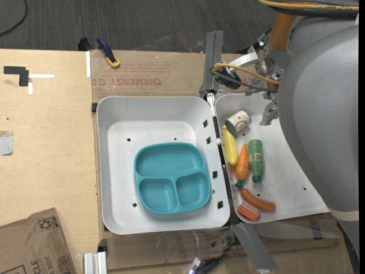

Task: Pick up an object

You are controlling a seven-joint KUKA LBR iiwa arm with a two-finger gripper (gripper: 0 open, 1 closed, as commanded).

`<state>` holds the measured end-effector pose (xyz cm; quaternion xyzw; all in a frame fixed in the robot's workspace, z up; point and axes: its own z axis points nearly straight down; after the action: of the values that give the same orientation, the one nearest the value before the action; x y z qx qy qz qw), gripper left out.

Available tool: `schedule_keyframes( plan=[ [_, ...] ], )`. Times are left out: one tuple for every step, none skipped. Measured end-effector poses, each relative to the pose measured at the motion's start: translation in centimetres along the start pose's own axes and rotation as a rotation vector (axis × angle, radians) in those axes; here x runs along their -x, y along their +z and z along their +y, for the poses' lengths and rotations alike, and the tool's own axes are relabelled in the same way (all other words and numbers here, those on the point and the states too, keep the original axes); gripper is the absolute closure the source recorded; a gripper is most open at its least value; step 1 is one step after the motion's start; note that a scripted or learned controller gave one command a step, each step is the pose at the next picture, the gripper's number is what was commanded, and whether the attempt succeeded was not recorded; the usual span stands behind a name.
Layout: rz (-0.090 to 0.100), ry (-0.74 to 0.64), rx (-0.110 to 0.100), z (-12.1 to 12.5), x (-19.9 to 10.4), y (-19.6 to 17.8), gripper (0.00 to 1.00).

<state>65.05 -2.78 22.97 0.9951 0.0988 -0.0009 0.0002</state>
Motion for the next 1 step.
schedule_keyframes(
  plan=[
    [-0.005,-0.077,0.000,-1.52,3.38,3.97,0.00]
  ],
)
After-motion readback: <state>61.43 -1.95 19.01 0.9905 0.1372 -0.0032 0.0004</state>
